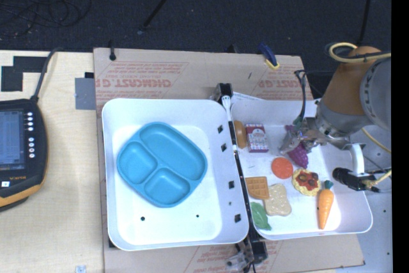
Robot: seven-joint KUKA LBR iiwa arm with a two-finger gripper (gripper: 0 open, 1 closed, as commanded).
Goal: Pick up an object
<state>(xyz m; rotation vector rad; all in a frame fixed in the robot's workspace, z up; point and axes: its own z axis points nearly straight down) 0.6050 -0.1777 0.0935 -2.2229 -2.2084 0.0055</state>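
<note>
1. My gripper (299, 137) sits low in the right bin (358, 224), at its far side, directly over a purple toy (298, 155) that looks like a bunch of grapes.
2. Whether that toy is actually in my grasp, I cannot tell (the wrist hides the contact).
3. The grapes lie just beyond the orange-red round toy (282, 167) and just left of the yellow and red toy (305, 181); the toy carrot (325, 204) is nearer the bin's front right.
4. I judge the grapes to be light, hollow plastic: stiff, lumpy and somewhat slick, so a pinch on one bump could slide off.
5. The best hold, I think, is across the narrow middle of the bunch, where the sides are closest to parallel.
6. The neighbours crowd it closely, so a wide approach risks nudging them.
7. The blue divided plate (162, 163) rests alone in the left bin (128, 227).
</note>
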